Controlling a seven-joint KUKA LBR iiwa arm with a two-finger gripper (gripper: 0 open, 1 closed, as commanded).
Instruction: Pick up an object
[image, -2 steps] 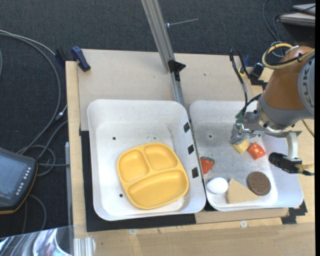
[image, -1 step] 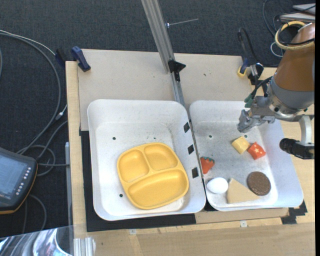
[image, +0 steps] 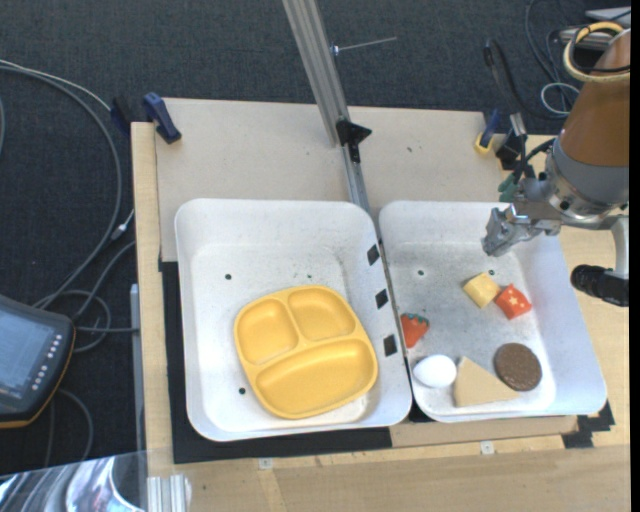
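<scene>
Approach step, judging by the layout: gripper (image: 499, 238) poised over the far part of the right bin (image: 570, 290), nothing between its fingers. Whether set wide or narrow, cannot tell. Nearest candidate just below it: yellow block (image: 481, 290), small, pale, rounded at the corners, touching a red block (image: 513, 301) on its right. Next move probably calls for a short drop toward the near side, centred on the yellow block, clear of the red one. Elsewhere in the bin: brown disc (image: 518, 366), tan wedge (image: 480, 387), white ball (image: 434, 372), red strawberry (image: 414, 327). Yellow tray (image: 304, 350) in the left bin (image: 205, 250).
</scene>
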